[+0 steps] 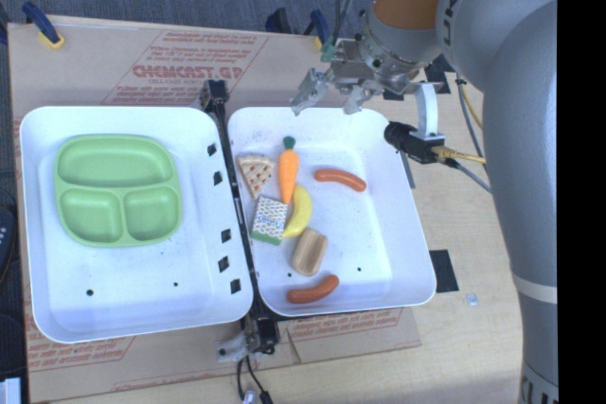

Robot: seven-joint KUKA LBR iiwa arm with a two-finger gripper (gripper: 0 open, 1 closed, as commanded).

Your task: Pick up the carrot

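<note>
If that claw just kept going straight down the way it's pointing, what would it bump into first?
Probably the bare floor of the right bin near its far rim. The gripper hangs over that top edge with its fingers apart, and the carrot lies nearer the camera and a bit left. Depth is hard to judge from one slanted view.

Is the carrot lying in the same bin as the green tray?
No, the carrot lies in the right bin beside the banana, while the green tray sits in the left bin.
</note>
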